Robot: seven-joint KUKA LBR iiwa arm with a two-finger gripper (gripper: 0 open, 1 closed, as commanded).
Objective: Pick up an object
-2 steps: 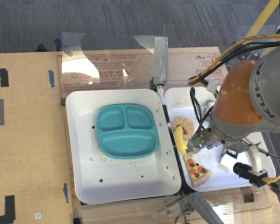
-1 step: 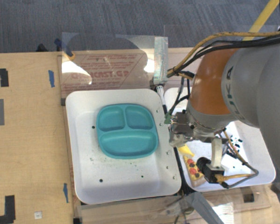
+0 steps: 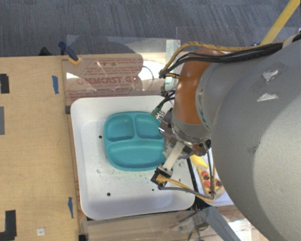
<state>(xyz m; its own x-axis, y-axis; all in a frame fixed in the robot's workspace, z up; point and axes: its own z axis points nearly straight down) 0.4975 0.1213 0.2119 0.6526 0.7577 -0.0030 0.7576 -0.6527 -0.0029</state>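
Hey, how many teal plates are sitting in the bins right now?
1. The teal divided plate lies in the middle of the left white bin. The arm covers most of the other bin, so more could be hidden there.

1. A divided tray (image 3: 134, 141) lies in the bin (image 3: 87, 166), near its middle and apart from the left wall.
2. The arm (image 3: 190, 105) hangs over the bin's right side, covering the tray's right edge.
3. A board (image 3: 28, 149) lies left of the bin.
4. A clear sheet (image 3: 108, 77) lies behind the bin.
5. A flat card (image 3: 208, 180) lies right of the bin, partly under the arm.
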